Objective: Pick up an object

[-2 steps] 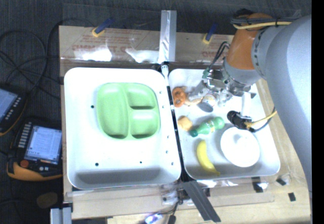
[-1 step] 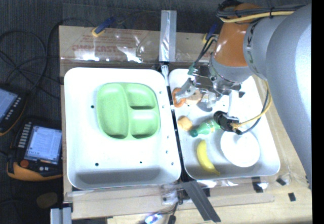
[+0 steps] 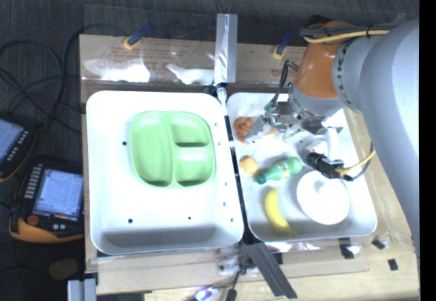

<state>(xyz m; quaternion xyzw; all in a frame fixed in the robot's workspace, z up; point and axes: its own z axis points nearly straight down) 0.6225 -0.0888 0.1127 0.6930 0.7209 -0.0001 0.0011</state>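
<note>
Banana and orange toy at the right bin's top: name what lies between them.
In the camera view, between the banana and the orange toy lie a small orange piece and a green bottle.

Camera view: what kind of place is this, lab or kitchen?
Likely a robotics lab bench: a grey arm reaching over two white bins, toy food such as a banana, and a teach pendant on the floor.

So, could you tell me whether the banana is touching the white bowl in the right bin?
Cannot tell. In the camera view the banana lies right beside the white bowl, with no plain gap or contact.
</note>
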